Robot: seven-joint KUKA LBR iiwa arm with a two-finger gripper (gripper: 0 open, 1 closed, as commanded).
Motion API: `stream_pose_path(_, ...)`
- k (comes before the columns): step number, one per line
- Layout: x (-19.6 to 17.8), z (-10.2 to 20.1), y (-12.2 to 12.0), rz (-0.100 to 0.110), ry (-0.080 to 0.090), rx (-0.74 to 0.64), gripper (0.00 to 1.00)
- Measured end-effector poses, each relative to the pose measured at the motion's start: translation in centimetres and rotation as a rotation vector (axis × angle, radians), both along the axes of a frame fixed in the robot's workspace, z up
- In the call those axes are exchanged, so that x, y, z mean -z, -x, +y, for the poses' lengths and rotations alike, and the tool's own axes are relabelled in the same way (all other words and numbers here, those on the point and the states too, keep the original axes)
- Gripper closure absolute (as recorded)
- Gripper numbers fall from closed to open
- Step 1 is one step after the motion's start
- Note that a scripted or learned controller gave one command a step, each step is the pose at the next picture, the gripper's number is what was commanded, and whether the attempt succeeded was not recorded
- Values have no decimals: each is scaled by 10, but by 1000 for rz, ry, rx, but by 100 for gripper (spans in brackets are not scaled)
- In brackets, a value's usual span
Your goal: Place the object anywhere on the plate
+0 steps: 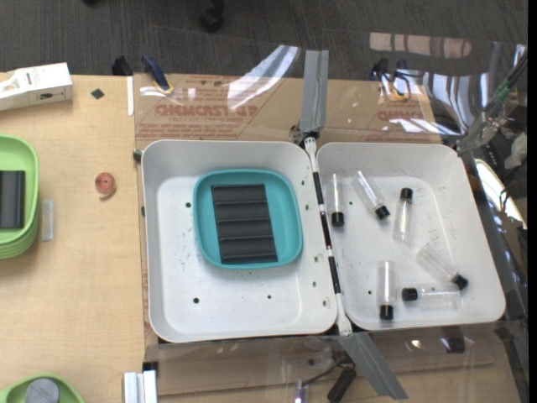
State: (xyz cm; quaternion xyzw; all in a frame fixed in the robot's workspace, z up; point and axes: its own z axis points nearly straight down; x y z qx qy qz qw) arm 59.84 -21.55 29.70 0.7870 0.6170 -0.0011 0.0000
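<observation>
a: where's the plate?
b: the teal plate (248, 219) sits in the left bin (168, 292), a dark ridged block (243, 222) lying on its middle.
a: and the objects?
b: six clear vials with black caps lie scattered in the right bin (478, 300). one vial (336, 200) lies by the divider, another (370, 196) just right of it, a third (405, 212) further right, and three near the front (386, 290), (428, 293), (442, 269).
a: the gripper?
b: cannot tell its state or whether it has hold of anything.
</observation>
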Motion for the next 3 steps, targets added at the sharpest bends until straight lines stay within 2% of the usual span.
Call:
stream_pose_path(1,-31,0,-56,1,0,53,0)
stream_pose_path(2,-118,2,-61,0,0,159,0)
stream_pose_path(3,-143,5,-61,1,1,308,0)
